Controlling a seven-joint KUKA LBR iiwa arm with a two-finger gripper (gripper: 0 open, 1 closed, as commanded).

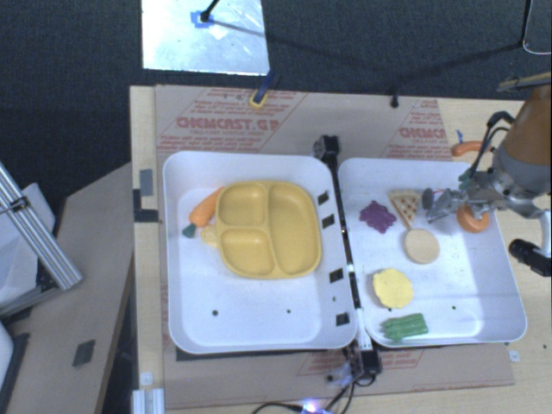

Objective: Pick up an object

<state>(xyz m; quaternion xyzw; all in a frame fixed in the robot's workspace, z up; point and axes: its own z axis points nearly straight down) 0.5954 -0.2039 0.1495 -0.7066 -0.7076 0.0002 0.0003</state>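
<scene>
The right bin holds a purple toy, a tan pizza-like wedge, a round beige disc, a yellow round piece, a green piece and an orange piece. My gripper hangs over the right bin's upper middle, just right of the wedge and above the disc. Nothing shows between its fingers. The arm comes in from the right, partly covering the orange piece.
The left bin holds a yellow divided plate with an orange carrot at its upper left. A black divider runs between the bins. Another orange item lies on the cardboard behind the right bin.
</scene>
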